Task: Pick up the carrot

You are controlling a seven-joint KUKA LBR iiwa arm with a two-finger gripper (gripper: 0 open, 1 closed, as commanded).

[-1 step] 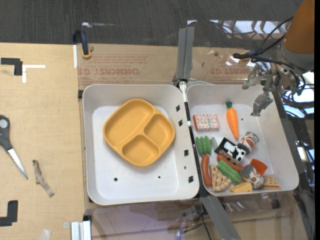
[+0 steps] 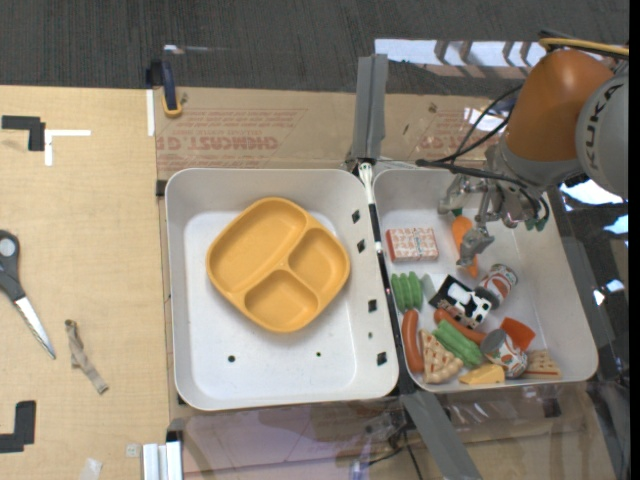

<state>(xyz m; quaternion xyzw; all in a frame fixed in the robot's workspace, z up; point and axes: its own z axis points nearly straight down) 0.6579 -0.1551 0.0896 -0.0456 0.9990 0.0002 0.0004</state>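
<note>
Lying in right bin (image 2: pixel 575 298): small orange carrot (image 2: pixel 461 231), green-tipped, beside jaws (image 2: pixel 477 240)

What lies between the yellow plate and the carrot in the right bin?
In the camera view, between the yellow plate and the carrot lie the bins' adjoining walls and a small red-and-white checked box.

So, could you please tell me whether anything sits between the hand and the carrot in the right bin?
Nothing visible does. The hand hangs directly over the carrot in the upper part of the right bin. The nearest toys, the patterned box and the small can, lie off to the sides.
</note>
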